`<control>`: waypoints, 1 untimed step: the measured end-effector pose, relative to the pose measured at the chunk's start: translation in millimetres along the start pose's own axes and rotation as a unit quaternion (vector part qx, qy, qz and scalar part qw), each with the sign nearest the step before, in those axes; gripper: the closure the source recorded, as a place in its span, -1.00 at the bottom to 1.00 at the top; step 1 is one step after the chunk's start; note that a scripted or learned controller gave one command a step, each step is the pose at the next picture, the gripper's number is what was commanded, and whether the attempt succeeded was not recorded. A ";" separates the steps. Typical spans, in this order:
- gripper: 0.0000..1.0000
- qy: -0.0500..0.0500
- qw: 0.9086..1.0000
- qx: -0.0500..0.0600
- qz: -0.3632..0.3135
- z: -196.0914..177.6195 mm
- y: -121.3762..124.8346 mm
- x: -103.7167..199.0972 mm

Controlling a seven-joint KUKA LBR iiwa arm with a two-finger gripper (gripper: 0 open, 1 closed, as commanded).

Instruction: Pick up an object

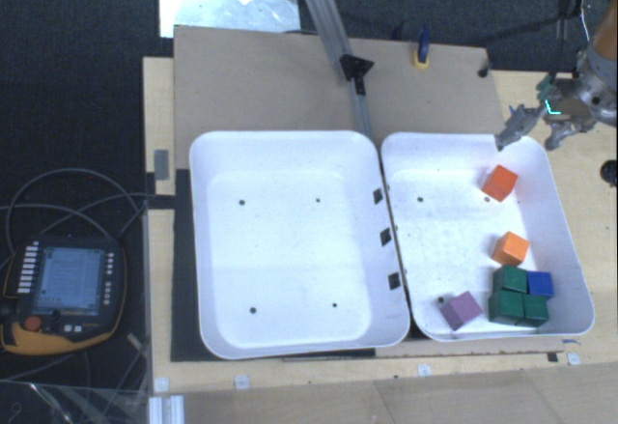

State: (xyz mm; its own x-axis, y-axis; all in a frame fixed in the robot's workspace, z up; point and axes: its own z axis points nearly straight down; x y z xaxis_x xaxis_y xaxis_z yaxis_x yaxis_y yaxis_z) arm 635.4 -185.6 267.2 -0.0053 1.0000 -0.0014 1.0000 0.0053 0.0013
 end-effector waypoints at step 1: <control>-1.00 0.000 1.000 0.002 0.001 53.0 8.5 -5.1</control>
